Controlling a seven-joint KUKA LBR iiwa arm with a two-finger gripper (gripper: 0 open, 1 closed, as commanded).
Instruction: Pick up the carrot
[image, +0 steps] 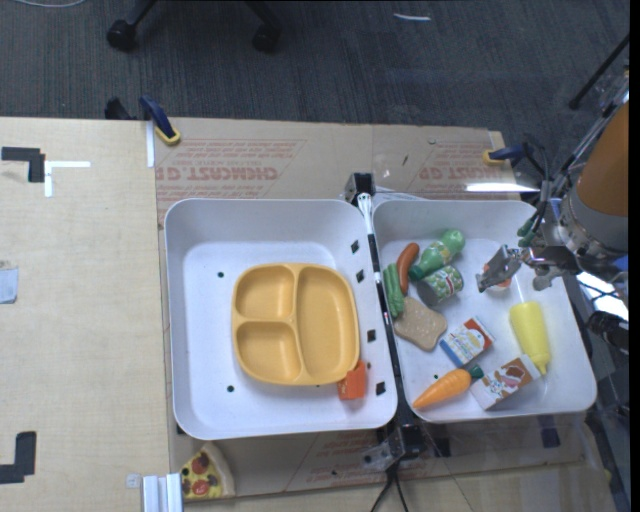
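Seen from above at a slant, two white bins sit side by side; the left bin (190, 300) holds a yellow divided plate (296, 323), and the right bin (578, 395) holds toy food. The carrot (443, 388) lies near that bin's front wall, its leafy end just beside a small carton (505, 382). The gripper (520, 270) hovers empty, fingers spread, over the back of the bin, well apart from the carrot; a descent might clip the carton or front wall, nudging the carrot away.
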